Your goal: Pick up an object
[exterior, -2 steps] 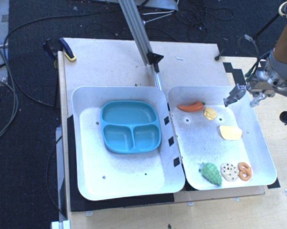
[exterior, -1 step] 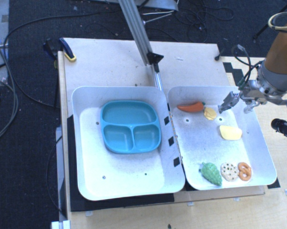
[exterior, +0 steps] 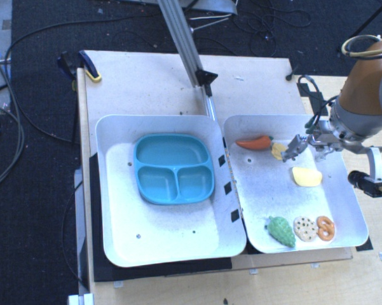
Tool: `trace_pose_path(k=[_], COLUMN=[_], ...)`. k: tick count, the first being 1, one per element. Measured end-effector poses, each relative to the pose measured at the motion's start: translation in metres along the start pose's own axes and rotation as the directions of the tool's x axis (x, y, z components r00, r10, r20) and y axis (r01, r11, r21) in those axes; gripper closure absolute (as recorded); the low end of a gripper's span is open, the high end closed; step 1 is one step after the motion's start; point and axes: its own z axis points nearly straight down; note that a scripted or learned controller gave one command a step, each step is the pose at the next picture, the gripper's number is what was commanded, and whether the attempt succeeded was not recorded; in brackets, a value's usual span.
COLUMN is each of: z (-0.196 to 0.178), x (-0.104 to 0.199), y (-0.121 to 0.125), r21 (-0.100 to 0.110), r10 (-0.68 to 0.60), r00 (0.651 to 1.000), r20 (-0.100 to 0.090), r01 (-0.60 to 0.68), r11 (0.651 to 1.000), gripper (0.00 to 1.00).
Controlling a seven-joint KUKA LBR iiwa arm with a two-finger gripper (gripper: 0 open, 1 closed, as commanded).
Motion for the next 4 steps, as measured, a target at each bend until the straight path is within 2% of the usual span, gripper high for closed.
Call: trace_pose_path(k=[1,2,3,4], z=[0.044,0.031,-0.013,-0.076], x=[0.001,0.001,0.000,-0.006], y=[0.002,0.003,0.007,0.008], r21=[0.000,-0.005,-0.010,-0.013], r10=[0.000,-0.001,-0.002,-0.002], r00=[1.000,1.000,1.000,1.000], r20=[0.000,0.002,0.003,0.004], r01=[0.000,0.001,0.002,0.002], r11=[1.000,1.000,1.000,1.000], gripper=[0.00,1.00,1.00,1.00])
